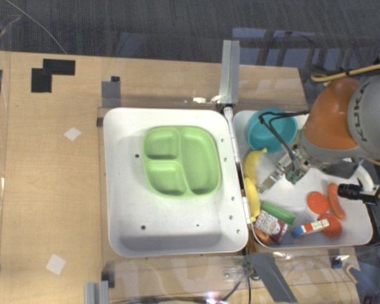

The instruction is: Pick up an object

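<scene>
From above, the end effector (275, 175) hangs low inside the right bin (367, 233), its fingers spread apart with nothing between them. Taking the banana (251, 181) as the marker: it lies along the bin's left wall, and the open fingers sit just beside it, toward the bin's middle. Behind the banana stands a teal cup (272, 132); in front of it lie a green-capped packet (273, 219) and a small tube (313, 227), with orange pieces (326, 208) farther off. The left bin (123, 233) carries a green divided tray (180, 160). My worry is the banana's closeness to the wall: closing fingers could strike the rim or merely nudge the fruit and come up bare.
</scene>
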Available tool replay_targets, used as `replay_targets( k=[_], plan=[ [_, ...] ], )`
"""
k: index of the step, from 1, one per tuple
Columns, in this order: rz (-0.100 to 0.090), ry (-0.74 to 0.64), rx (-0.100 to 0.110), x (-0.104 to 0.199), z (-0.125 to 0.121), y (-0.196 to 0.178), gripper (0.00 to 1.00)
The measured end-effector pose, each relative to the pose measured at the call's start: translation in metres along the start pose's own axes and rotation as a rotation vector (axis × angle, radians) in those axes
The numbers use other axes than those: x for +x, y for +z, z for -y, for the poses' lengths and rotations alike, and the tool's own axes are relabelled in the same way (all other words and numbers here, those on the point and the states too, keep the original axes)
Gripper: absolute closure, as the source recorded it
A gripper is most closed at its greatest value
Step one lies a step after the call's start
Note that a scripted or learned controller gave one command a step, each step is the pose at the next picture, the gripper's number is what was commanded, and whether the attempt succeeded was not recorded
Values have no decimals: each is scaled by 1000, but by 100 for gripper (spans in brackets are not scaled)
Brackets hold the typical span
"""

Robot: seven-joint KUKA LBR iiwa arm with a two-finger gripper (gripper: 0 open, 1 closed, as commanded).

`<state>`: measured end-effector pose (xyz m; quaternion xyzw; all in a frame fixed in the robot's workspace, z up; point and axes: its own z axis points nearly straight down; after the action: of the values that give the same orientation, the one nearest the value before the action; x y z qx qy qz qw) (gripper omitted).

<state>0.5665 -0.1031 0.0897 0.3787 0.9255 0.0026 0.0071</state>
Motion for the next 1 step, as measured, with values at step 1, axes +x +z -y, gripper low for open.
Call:
replay_targets(
  k=[1],
  plan=[
    [-15,176,17,-50,-43,3,0]
  ],
)
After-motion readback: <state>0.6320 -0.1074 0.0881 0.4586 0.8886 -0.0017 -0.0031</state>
